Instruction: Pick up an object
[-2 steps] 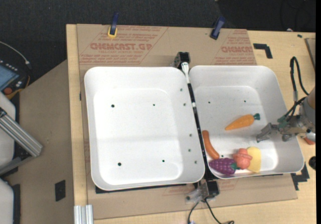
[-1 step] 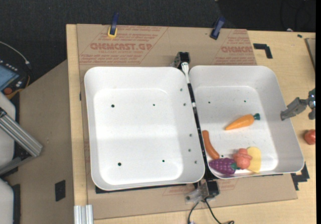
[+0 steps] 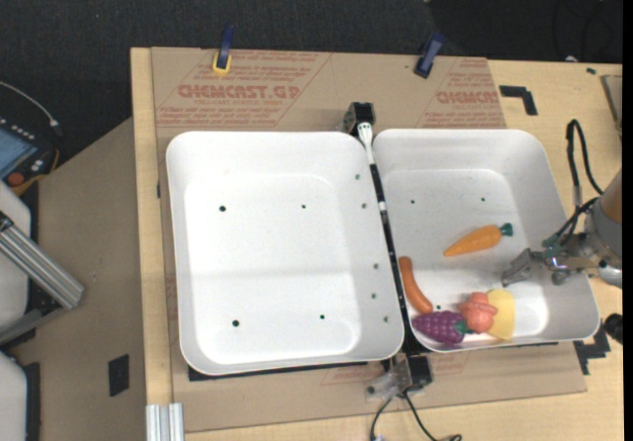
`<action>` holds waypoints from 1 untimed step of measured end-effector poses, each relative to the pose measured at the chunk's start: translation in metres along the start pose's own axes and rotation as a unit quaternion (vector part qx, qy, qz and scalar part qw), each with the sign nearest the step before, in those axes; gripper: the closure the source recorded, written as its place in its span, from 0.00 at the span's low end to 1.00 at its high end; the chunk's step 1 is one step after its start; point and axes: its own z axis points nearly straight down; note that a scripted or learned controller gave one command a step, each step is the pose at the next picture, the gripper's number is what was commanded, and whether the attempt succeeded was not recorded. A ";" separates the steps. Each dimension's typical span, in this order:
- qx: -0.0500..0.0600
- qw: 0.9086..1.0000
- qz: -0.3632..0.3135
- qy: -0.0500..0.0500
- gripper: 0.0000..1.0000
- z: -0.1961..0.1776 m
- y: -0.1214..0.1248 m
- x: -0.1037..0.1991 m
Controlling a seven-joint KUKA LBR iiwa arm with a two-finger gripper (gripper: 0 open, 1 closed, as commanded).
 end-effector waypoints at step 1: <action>-0.008 1.000 0.000 -0.004 1.00 -0.017 0.004 -0.002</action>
